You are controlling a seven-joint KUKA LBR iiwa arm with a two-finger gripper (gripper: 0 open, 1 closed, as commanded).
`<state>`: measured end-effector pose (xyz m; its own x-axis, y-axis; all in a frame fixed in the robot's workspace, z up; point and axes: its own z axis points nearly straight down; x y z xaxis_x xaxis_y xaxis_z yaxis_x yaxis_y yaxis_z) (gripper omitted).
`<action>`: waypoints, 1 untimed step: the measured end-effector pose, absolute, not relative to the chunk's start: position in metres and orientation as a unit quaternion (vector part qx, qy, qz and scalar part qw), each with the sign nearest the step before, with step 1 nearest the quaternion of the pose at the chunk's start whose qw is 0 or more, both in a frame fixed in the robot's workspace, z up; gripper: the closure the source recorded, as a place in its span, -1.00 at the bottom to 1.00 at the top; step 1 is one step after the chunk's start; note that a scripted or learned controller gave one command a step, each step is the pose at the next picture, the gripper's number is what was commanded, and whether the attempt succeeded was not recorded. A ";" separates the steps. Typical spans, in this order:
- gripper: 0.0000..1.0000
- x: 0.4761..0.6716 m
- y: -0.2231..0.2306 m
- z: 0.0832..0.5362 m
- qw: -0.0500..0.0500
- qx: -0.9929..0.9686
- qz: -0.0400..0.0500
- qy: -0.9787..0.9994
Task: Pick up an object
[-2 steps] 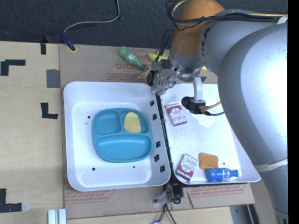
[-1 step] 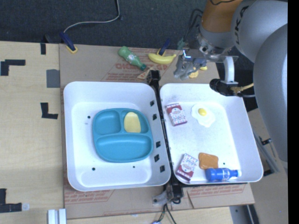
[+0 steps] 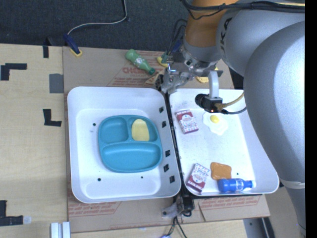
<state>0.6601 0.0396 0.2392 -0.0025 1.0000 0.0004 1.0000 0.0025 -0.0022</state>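
Observation:
The right bin [image 3: 257,157] holds a red and white packet [image 3: 186,121], a toy fried egg [image 3: 216,123], a second red packet [image 3: 198,176], an orange-brown piece [image 3: 221,170] and a blue bottle [image 3: 235,185] lying on its side. My gripper [image 3: 169,81] hangs over the far left corner of that bin, by the divide between the two bins, under the orange wrist band [image 3: 213,4]. It stands above and behind the first packet. I see nothing held in it.
The left bin [image 3: 79,133] carries a blue divided plate [image 3: 130,144] with a yellow piece [image 3: 140,130] in its upper right compartment. A green bottle [image 3: 139,62] lies on the cardboard behind the bins. The grey arm covers the right side.

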 end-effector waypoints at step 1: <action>1.00 0.661 0.090 0.223 0.001 -0.706 0.001 -0.708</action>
